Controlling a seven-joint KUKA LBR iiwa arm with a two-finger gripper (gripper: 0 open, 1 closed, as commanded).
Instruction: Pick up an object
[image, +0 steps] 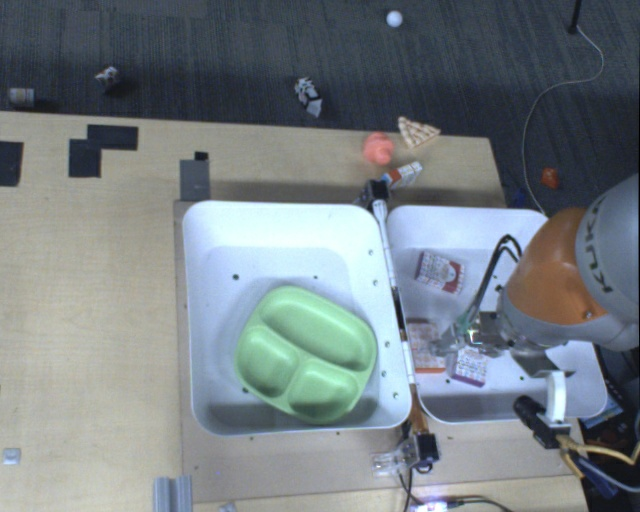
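In the right bin (520, 222) lie a few small flat items. A red and white packet (440, 271) sits near the bin's back. A pale card with an orange edge (421, 346) rests by the left wall, and a purple and white packet (470, 369) lies just to its right. My gripper (474, 333) hangs low over the bin, between the card and the purple packet and right above them. The grey arm with its orange band (555, 275) covers the right half of the bin.
The left bin (215, 300) holds a green divided plate (306, 351), tilted against the front wall. A pink ball (378, 148), a wedge-shaped toy (418, 132) and a small tube (401, 176) lie on the bench behind the bins. Cables run at the front right.
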